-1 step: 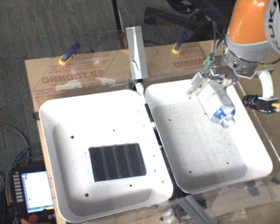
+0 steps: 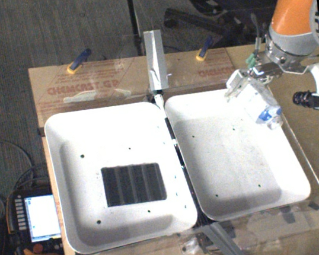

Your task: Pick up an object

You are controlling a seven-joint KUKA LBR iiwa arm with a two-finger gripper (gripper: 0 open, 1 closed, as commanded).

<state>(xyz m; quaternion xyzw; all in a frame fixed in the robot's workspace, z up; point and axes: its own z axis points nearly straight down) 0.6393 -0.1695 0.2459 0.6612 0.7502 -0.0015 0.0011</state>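
Nearest of all, at the near left edge, a handheld control pendant with a lit screen lies on the floor beside the counter. At the far right, the claw hangs over the far right corner of the right-hand shallow white bin, below the grey arm with its orange band. Whether the claw is spread or pressed together cannot be told from this angle. Just beside it, towards the near right, is a clear plastic bottle with a blue patch at its lower end, tilted along the bin's right wall; whether the claw touches it is unclear. Left of that, the left-hand shallow white bin touches the right one along their shared rim. In it, near the middle, lies a flat dark ribbed rectangular object. Beyond the bins, a brown board with red lettering carries two yellow-and-blue clamps on its far edge.
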